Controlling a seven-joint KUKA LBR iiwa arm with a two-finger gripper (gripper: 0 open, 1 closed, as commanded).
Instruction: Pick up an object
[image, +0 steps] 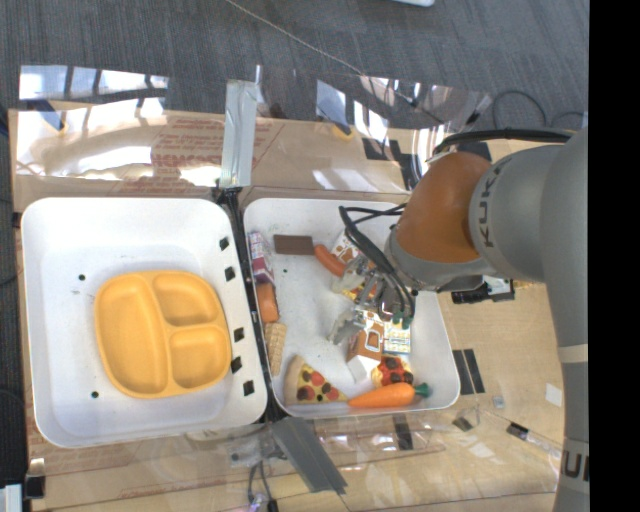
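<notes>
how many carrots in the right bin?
1 that I can see: a carrot lying along the right bin's near edge, beside the pizza slice. The arm may hide others.

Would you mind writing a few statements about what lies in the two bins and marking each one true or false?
1. The yellow divided plate lies in the left bin. True.
2. The carrot lies in the left bin beside the plate. False: it lies in the right bin, near its front edge.
3. The pizza slice sits at the right bin's front, to the left of the carrot. True.
4. The gripper is over the left bin. False: it is down in the right bin, among the toy foods.
5. The brown block lies on the yellow plate. False: it lies on the floor of the right bin, near its back wall.
</notes>
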